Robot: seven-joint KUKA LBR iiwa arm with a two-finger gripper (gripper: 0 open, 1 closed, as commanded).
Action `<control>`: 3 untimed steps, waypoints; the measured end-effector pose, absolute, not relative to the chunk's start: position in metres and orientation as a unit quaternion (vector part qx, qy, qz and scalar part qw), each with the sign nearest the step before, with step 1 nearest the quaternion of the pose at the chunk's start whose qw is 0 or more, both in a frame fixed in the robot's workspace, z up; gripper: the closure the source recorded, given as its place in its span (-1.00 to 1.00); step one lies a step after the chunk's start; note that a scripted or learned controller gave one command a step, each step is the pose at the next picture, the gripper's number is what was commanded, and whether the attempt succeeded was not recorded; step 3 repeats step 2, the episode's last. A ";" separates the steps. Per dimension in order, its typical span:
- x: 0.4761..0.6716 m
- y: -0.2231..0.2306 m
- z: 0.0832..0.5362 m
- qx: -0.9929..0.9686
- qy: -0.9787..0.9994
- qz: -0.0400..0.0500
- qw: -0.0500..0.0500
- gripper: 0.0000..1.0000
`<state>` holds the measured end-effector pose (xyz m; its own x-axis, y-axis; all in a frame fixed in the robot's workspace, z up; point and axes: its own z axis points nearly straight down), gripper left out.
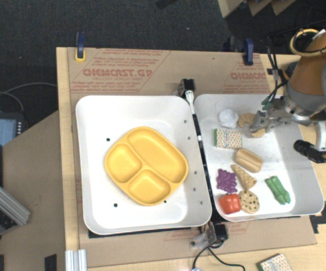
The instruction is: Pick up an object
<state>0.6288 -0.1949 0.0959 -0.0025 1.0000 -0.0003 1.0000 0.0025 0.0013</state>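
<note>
Camera view: my gripper (263,123) is down in the right white bin (301,203), near its far edge, right at a tan lumpy piece (248,121). Can't tell from here if the fingers are open or closed, or if anything sits between them.

Same bin: white round object (227,117) just left of the tan piece. A green-and-white patterned packet (228,138) and a tan bread-roll shape (248,160) are mid-bin. Purple grape cluster (226,180), red tomato-like piece (229,204) and brown cookie (250,201) are toward the near edge. Green pepper-like piece (278,189) is near the right edge.

Left white bin (92,121): yellow three-compartment plastic tray (146,165), centred.
</note>
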 end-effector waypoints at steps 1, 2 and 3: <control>0.617 -0.131 0.084 0.705 0.709 0.000 -0.003 1.00; 0.591 -0.064 0.190 0.705 0.709 0.002 0.002 1.00; 0.591 -0.064 0.190 0.705 0.709 0.002 0.002 1.00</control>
